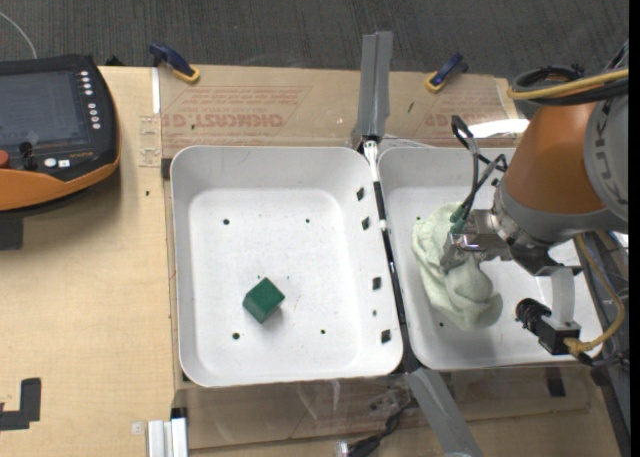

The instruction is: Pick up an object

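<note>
A small green cube [264,300] lies in the left bin [200,245], toward its front. A crumpled pale green cloth [448,267] lies in the right bin [400,185], near its left side. My gripper [458,248] reaches in from the right and sits low over the cloth, touching or pressing into its top. The arm's orange band [560,160] and wrist block most of the gripper from the camera.
A grey divider post [375,85] stands between the bins at the back. A teach pendant [50,130] rests at the far left of the bench. Clamps [175,62] hold the cardboard backing. Cables [480,160] hang off the wrist over the right bin.
</note>
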`<action>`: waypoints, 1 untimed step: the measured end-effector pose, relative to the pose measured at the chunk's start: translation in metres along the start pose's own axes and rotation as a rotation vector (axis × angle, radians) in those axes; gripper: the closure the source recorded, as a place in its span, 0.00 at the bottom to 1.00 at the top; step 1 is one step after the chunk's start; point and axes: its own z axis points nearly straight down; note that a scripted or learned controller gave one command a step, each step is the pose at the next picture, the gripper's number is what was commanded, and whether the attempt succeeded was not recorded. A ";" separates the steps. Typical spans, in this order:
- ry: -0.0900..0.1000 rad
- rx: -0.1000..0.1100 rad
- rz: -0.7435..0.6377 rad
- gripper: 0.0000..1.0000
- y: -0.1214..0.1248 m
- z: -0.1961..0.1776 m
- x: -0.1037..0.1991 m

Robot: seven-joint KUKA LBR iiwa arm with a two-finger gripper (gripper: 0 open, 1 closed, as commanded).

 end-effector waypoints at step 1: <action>0.000 0.002 -0.021 1.00 -0.021 -0.008 0.063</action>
